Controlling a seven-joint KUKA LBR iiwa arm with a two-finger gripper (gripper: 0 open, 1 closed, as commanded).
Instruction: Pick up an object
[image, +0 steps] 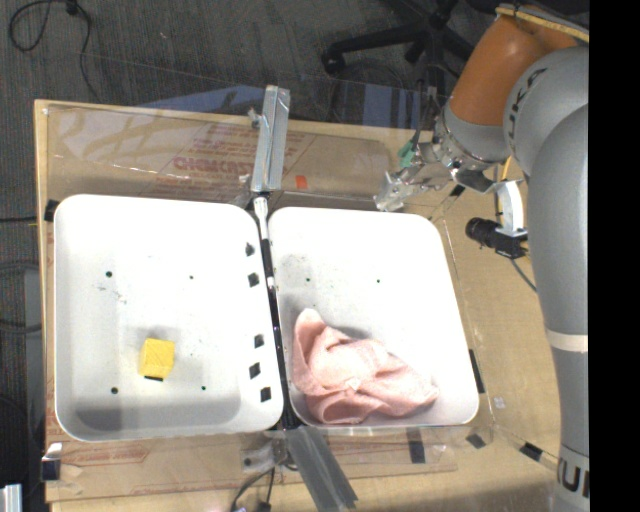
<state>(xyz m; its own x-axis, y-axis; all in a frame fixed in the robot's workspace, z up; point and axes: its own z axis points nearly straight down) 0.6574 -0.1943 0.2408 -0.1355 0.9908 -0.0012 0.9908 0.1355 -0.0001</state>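
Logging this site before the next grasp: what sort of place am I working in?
Probably a robotics lab test bench, not a home: two shallow white plastic bins clamped side by side on a taped brown board, a grey arm reaching in, office-chair legs on dark carpet.

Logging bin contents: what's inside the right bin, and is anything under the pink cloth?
The right bin holds a crumpled pink cloth at its near edge. Whatever lies beneath the cloth is covered.

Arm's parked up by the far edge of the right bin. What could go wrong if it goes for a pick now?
The pink cloth lies crumpled against the right bin's near wall, so a grasp may snag only a fold and slip. The yellow block is small and sits in the left bin, far from the gripper, so a slight aiming error likely misses.
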